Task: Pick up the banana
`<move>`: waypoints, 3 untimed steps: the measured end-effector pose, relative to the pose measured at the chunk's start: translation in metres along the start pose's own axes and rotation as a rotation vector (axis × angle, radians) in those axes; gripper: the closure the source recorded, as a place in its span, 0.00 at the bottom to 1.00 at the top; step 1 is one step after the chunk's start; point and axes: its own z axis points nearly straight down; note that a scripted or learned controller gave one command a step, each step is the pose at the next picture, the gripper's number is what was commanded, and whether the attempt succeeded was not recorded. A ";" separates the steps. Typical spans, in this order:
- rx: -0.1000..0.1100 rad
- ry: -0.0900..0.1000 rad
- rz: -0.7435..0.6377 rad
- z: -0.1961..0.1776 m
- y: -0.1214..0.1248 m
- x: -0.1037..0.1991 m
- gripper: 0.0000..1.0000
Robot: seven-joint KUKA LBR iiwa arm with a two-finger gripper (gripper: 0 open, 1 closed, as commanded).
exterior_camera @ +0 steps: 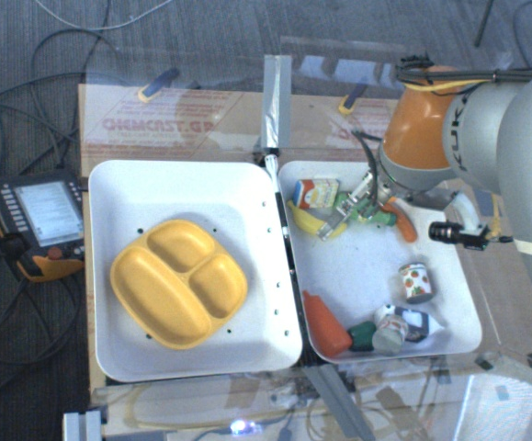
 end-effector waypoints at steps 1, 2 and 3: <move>-0.002 0.002 0.039 0.000 0.010 -0.007 0.00; -0.007 0.009 0.404 0.000 0.019 -0.002 0.00; 0.026 0.028 0.444 0.002 0.031 -0.012 0.00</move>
